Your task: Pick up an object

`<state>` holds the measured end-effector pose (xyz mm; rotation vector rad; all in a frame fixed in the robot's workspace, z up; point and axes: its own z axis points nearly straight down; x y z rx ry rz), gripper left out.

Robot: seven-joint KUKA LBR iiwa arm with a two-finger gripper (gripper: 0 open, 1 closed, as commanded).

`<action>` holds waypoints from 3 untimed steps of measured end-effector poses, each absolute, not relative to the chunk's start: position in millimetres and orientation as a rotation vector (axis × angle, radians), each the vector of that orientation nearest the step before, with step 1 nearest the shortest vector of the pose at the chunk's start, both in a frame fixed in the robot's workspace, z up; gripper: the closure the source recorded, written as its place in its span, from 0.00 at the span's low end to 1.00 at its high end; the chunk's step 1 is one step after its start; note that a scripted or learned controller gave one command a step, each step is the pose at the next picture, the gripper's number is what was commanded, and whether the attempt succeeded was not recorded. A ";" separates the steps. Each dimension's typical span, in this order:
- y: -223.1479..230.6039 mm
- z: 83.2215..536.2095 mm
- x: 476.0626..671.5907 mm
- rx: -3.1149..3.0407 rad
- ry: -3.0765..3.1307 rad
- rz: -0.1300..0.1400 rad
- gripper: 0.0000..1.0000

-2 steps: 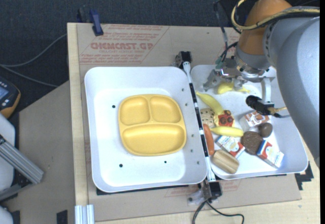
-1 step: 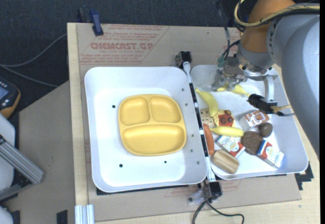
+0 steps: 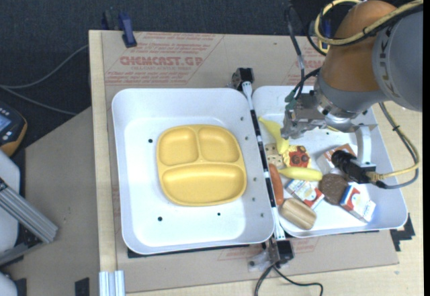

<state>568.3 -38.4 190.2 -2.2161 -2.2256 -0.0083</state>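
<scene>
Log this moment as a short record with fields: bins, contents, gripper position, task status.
left bin: holds a yellow divided tray
right bin: a heap of toy food, among it a banana, a hot dog and a bread piece
gripper: low over the right bin's upper left part, just above the heap
arm: reaches in from the right
task status: no object seen between the gripper's fingers
</scene>
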 end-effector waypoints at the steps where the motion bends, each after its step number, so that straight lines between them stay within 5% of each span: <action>1: -41.7 184.6 568.7 -2.219 -2.220 0.001 0.00; 2: -95.2 160.8 588.4 -2.229 -2.218 0.003 0.00; 3: -97.5 94.7 568.2 -2.218 -2.214 0.008 0.00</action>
